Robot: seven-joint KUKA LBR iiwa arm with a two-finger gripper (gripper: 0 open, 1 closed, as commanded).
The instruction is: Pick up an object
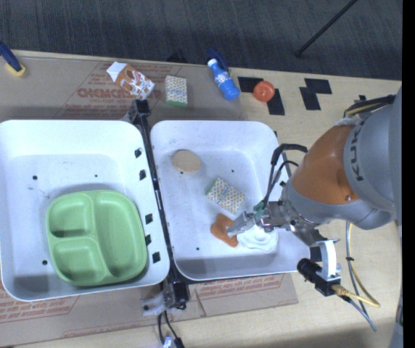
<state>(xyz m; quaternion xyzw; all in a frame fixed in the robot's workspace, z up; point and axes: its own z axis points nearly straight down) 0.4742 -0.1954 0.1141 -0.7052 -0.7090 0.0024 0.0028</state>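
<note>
Our two-finger claw point(249, 221) hangs low over the orange soft lump point(224, 231) and white crumpled object point(260, 239), seemingly lining up a pick, though we cannot tell its state.

Red printed lettering runs along the brown cardboard sheet point(84, 93) that lies under the bins on the desk, in the upper left of the frame; it looks like a brand name beginning "CHEM", but the rest is too blurred to read. More red print shows on the cardboard strip point(240, 287) below the right bin, illegible. At the right of the frame, dark letters resembling "KU" stand on the grey arm housing point(358, 158).
</note>
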